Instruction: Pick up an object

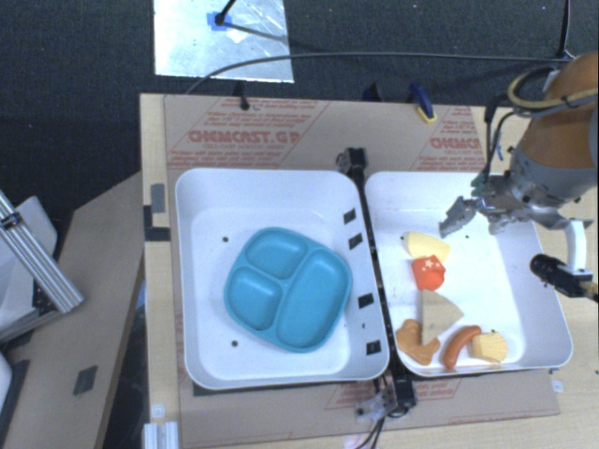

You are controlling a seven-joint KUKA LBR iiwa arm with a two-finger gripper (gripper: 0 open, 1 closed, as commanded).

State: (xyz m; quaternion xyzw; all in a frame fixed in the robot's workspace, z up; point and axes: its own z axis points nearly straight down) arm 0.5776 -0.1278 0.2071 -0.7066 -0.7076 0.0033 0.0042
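Observation:
Several toy food pieces lie in the right bin. A yellow piece is near the bin's left wall, with a red piece just below it. Further toward the front are a beige wedge, an orange chunk, a brown sausage and a pale yellow lump. My gripper hangs over the right bin's back half, just up and to the right of the yellow piece, apart from it. Nothing shows in its grasp.
A blue divided plate lies in the left bin. A black divider runs between the two bins. The grey and orange arm comes in over the right bin's far right corner. A foil sheet lies behind the bench.

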